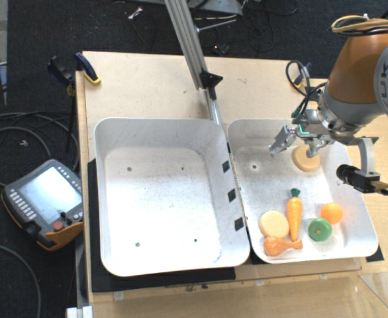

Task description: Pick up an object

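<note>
Resting on a wooden bench (147,85) over cable-strewn dark floor, two white bins (157,191); six toy foods (294,211) right; gripper (298,142) open, empty.

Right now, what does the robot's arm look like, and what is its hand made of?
The arm is big and rounded, with an orange-brown band and a grey shell at the picture's right edge. Dark cables loop beside it, and pale yellowish cable curls over its top. Below the band sits a grey metal wrist, then the gripper, a small metal hand with thin grey fingers and a bit of teal near its middle.
</note>
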